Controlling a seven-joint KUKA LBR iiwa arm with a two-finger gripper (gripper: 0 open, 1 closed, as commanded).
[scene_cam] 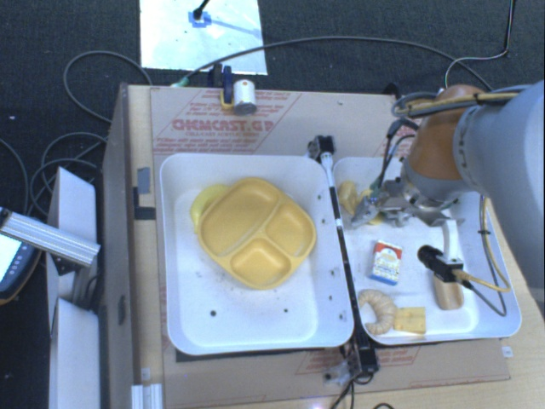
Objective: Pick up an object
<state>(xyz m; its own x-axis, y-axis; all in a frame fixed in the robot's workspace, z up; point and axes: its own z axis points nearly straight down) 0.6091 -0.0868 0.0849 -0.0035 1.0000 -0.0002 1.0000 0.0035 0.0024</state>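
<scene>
Camera view: tool (368, 214) low in right bin (502, 313).

So the tabletop (281, 113) is covered with a brown cardboard sheet with faded red lettering along the far edge. Two shallow white bins sit on it side by side, touching down the middle: the left bin (192, 313) and the right bin (498, 318). A black clip (321, 147) sits at the far end of that seam and another black clip (362, 358) at the near end. Up by the far edge there's a small silver cylinder (244, 96) with a blue and yellow bit beside it.
</scene>
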